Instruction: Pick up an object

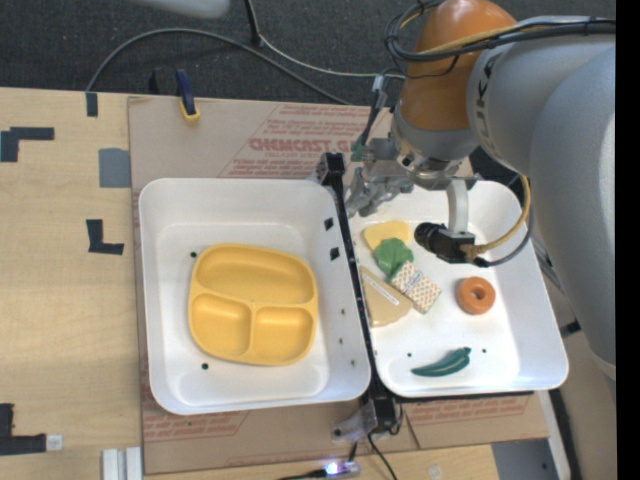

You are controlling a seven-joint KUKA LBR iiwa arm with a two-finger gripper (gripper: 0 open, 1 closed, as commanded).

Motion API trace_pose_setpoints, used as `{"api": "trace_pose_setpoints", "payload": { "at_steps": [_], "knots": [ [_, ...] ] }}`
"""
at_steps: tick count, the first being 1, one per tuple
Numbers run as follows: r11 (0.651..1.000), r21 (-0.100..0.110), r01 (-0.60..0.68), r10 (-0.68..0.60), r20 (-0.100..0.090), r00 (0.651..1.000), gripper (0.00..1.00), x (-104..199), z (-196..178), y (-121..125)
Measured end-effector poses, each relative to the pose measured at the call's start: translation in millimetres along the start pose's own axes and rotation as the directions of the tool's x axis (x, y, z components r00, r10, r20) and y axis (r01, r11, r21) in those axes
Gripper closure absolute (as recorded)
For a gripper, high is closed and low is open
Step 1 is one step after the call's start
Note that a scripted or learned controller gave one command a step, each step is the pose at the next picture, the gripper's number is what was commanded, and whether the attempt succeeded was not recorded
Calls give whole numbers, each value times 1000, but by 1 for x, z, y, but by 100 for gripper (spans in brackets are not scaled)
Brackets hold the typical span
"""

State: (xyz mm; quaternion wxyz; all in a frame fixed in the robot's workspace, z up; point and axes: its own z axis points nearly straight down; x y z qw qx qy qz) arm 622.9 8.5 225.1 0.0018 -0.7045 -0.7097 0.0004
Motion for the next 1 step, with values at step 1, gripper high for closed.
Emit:
{"api": "trace_pose_setpoints", "payload": {
  "at_steps": [1],
  "knots": [
    [1000, -2, 0, 0, 0, 1000, 100, 55, -9, -1]
  ]
}}
